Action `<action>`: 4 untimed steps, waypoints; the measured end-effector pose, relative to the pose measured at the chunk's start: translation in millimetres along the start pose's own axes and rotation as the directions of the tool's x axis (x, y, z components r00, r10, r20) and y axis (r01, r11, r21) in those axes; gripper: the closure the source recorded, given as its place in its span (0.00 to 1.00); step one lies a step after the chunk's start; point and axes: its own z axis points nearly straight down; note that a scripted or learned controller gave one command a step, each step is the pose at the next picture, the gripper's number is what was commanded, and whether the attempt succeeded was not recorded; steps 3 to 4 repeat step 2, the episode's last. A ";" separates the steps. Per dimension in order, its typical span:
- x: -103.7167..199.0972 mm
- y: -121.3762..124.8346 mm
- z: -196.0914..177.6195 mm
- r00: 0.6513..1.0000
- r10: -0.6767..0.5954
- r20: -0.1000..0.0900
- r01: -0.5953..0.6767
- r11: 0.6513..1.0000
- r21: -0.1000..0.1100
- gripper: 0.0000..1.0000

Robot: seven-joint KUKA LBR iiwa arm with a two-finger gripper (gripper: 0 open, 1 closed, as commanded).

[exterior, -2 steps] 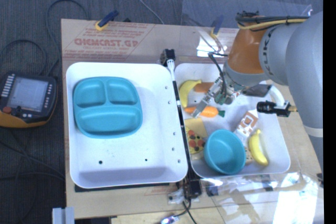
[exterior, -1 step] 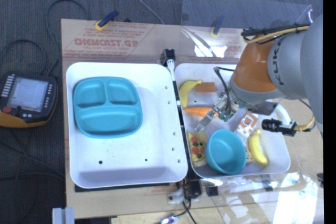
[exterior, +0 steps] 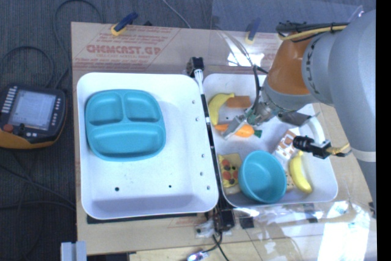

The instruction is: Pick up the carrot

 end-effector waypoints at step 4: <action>27.2 72.7 -96.8 0.995 0.100 -0.001 -0.100 0.995 0.003 1.00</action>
